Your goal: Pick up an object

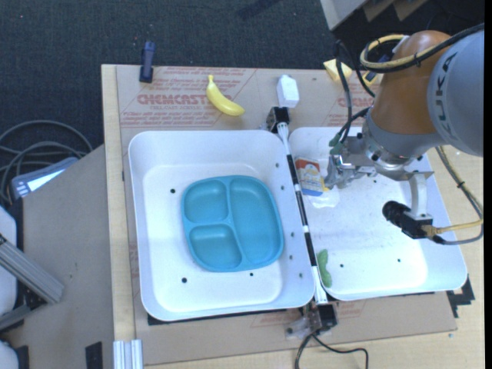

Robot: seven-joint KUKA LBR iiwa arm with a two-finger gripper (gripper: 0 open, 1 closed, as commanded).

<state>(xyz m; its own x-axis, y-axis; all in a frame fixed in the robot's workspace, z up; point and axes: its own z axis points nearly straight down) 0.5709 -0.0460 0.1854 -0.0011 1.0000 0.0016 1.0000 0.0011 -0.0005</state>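
Note:
In the right bin (pixel 384 279), a small white bottle with a red and orange label (pixel 311 178) lies against the left wall. A small green object (pixel 324 267) rests near that bin's front left corner. My gripper (pixel 340 171) hangs low over the right bin's left part, just to the right of the labelled bottle and close to it. The grey arm with its orange band (pixel 407 75) covers the bin's back right. I cannot make out whether anything is held.
A blue divided plate (pixel 231 223) lies in the left bin (pixel 154 206). Behind the bins on the board are a yellow banana (pixel 223 100), a dark blue object (pixel 146 60) and a white object (pixel 287 91). A black fitting with a yellow cable (pixel 406 218) hangs from the arm over the right bin.

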